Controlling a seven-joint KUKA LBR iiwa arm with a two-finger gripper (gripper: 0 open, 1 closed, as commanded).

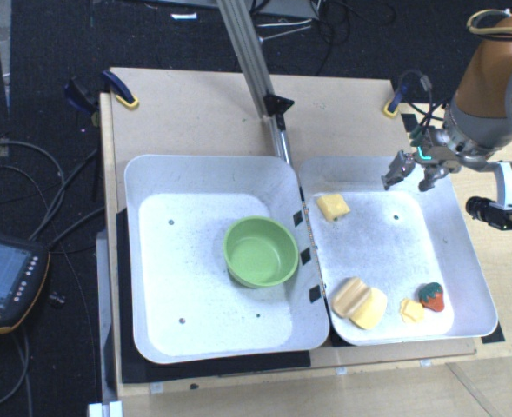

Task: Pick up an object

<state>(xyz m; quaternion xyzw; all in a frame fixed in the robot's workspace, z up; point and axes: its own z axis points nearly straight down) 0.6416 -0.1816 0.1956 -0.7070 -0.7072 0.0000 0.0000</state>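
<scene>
- grey two-finger hand (pixel 415 174) hangs over the far edge of the right shallow white plastic bin (pixel 464 259), fingers spread apart, nothing between them
- right bin holds: pale yellow cheese-like wedge (pixel 332 207) near the far left corner, larger pale yellow lumpy block (pixel 360 302) at the near side, small yellow chunk (pixel 412 311) just beside a red strawberry-like toy with green top (pixel 432 297)
- left shallow white plastic bin (pixel 151 233) holds a round green plastic bowl (pixel 260 250), upright, toward its right side
- step in hand looks like approach: hand is above the bin, not yet over any item
- closest candidate is the cheese-like wedge, to the hand's left in view; it sits alone, clear of the others, so likely the easiest grasp
- to do it well: centre the hand over the wedge, line fingers across its narrow side, come straight down, close only once fingers straddle it
- risk: wedge lies near the bin's left wall, one finger could hit the rim
- strawberry-like toy and small chunk nearly touch, a grasp there could push one away
</scene>
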